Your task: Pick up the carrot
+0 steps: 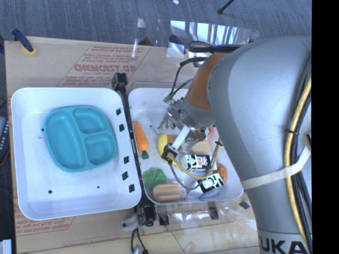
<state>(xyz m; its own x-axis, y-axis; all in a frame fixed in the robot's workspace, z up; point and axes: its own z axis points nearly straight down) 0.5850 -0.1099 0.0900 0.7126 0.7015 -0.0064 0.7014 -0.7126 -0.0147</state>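
Two shallow white bins sit side by side on a counter covered with brown cardboard [63, 62] that carries red print. The left bin [26, 194] holds a teal divided plate [79, 137], which lies flat near the bin's middle with its three compartments bare. The right bin [142, 98] is crowded. The carrot [141, 136] lies along its left wall, orange, with its dark green end pointing toward the near edge, and it touches nothing that can be made out. Just to its right lies a small yellow piece [162, 144]. Nearer the front of the bin a green leafy item [153, 177] rests against a tan bread roll [167, 192]. Deeper under the arm lie a pale beige block [201, 147] and a rounded orange item [223, 171], both partly hidden. The grey arm [265, 115] reaches in from the right and fills much of that side. Its orange band [198, 91] sits over the back of the right bin, and the wrist is tilted down and to the left. The gripper [168, 118] hangs low over the middle of the right bin. It is near the carrot, to the carrot's right, and clearly apart from it. It is too cluttered with metal and cable to tell whether it is spread or closed, and nothing can be seen held in it. A blue and yellow clamp [23, 41] lies at the far left corner of the counter.
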